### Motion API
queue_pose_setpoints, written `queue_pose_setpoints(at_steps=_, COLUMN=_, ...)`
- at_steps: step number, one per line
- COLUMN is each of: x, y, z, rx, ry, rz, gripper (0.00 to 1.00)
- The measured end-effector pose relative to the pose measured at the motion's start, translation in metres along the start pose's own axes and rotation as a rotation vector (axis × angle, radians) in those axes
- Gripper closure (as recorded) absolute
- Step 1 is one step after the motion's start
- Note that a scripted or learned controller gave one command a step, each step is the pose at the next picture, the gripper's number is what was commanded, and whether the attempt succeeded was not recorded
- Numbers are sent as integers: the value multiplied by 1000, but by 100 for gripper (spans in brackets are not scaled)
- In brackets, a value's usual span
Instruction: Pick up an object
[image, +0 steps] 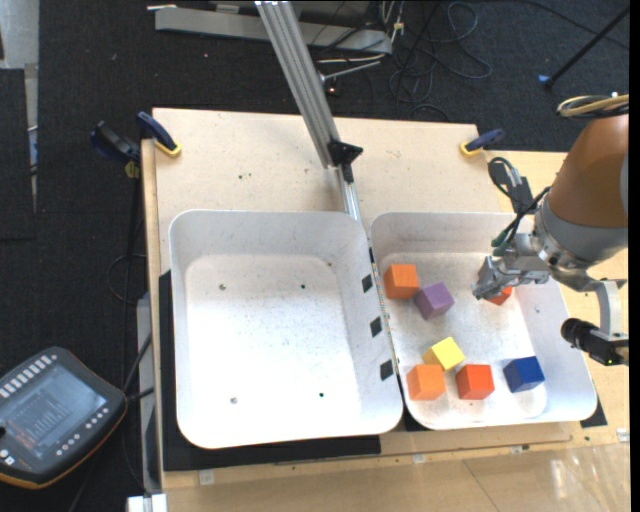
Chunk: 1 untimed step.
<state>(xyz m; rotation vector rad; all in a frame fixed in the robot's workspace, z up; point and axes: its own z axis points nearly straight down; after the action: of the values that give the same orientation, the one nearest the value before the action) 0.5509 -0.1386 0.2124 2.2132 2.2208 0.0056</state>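
My gripper (495, 287) is low over the back right of the right bin (470, 228). A small red-orange block (501, 295) peeks out from right under its tip, mostly hidden by it. Whether the block is held is not visible. Spread over the same bin are an orange cube (402, 280), a purple cube (434, 300), a yellow cube (446, 353), another orange cube (426, 381), a red-orange cube (475, 381) and a blue cube (523, 374).
The left bin (200, 235) lies beside the right one, sharing a raised middle wall. A slanted metal rail (305, 80) crosses the back of the bench. Clamps (158, 135) sit at the bench's back corners. A teach pendant (50, 410) lies at the lower left.
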Motion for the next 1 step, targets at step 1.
queue_pose_setpoints(at_steps=1, x=0, y=2, z=-31, rx=1, ry=0, rz=0, gripper=100)
